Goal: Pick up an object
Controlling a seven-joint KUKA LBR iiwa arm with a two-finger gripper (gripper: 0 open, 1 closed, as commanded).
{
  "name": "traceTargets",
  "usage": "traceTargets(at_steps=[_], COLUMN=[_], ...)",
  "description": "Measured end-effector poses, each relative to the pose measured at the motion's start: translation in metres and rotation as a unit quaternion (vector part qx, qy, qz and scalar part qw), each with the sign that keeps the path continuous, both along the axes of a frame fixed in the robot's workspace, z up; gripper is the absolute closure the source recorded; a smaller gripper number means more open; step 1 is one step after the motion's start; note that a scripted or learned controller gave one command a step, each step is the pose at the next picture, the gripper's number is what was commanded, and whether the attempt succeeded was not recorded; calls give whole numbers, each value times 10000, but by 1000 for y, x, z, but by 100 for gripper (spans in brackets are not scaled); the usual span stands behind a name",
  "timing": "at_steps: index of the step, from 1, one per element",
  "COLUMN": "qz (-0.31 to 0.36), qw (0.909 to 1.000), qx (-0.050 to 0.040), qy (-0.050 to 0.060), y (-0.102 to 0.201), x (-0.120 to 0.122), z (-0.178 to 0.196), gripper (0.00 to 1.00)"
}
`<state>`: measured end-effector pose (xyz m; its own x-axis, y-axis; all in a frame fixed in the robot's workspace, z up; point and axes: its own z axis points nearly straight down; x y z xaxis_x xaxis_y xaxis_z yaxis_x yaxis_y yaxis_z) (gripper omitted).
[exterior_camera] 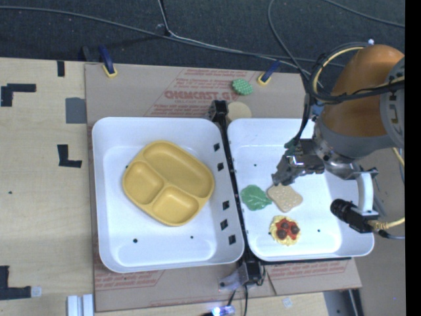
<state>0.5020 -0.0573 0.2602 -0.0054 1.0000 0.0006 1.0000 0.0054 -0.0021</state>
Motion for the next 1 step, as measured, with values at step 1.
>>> traceTargets(at_steps=[1], qz=[2], qw=[10000], qx=[0], qy=[1], y=[51], x=[-2], z=[-10], gripper=[100])
